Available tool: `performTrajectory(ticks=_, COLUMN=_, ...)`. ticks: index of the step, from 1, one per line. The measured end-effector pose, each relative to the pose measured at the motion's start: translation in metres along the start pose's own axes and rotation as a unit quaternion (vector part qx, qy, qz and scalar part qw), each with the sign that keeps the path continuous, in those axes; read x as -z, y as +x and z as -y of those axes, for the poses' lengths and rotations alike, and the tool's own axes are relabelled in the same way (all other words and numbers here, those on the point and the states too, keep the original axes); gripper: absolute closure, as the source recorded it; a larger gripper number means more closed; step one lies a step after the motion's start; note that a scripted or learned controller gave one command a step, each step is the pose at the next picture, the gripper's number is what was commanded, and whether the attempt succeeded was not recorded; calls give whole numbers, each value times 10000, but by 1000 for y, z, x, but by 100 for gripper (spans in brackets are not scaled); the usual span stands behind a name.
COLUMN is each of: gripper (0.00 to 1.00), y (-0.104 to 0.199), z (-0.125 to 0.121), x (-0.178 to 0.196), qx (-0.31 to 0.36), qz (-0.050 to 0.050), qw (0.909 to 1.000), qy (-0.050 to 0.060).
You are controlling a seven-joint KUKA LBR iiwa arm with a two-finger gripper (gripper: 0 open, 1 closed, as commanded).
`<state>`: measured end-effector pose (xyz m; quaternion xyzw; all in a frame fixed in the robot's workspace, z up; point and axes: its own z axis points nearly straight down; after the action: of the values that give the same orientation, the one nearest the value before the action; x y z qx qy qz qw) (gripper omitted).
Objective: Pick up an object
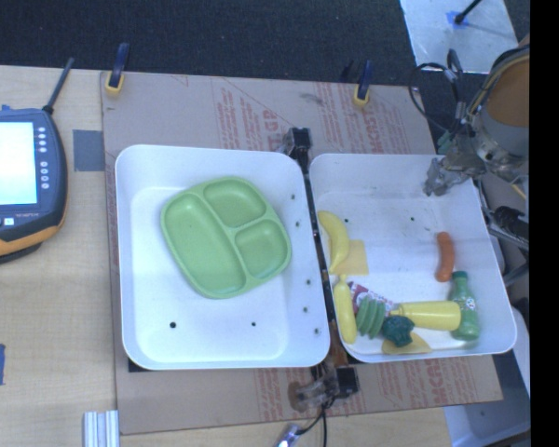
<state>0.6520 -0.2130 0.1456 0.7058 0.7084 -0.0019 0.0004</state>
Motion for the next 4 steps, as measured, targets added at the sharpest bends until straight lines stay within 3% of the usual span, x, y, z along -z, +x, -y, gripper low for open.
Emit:
performTrajectory(ticks=1, gripper=0, y=0, z=0, x=0, qx=2, qz=0, qw=10000, qy=2)
performTrajectory(ticks=2, gripper=0, y=1, z=50, x=31, qx=-2, qz=-10, qw=10000, qy=5)
performTrajectory(ticks=3, gripper=0, y=2, z=70, x=-55, qx=5, qz=-11, qw=10000, qy=15)
performTrajectory(ticks=4, gripper=0, y=5, z=123, x=73, qx=-13, qz=-11, qw=10000, qy=-3)
